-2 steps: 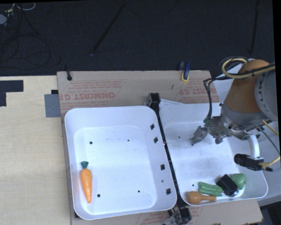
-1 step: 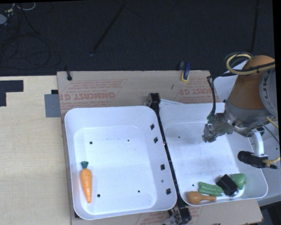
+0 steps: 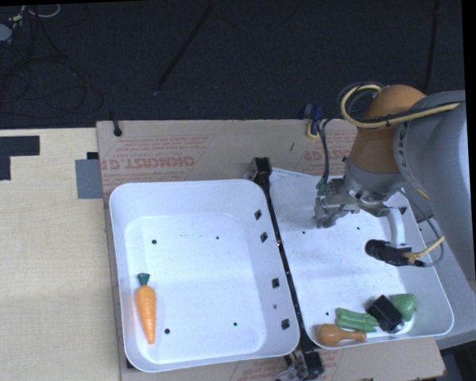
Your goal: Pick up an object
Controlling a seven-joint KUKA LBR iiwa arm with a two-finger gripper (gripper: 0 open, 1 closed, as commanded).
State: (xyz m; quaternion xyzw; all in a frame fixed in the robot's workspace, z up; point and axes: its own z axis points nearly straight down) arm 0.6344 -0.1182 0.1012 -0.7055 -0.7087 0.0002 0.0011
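My gripper hangs low over the far part of the right bin, below the orange band of the arm. Nothing shows beneath it but bare bin floor. At the right bin's near edge lies a cluster: an orange pear-shaped toy, a green pod, a black block and a green piece. In the left bin an orange carrot with a green top lies near the front left corner.
A black divider runs between the two bins. A black part with a yellow cable hangs from the arm over the right bin's right side. Cardboard lies under the bins, with a pale wooden benchtop to the left.
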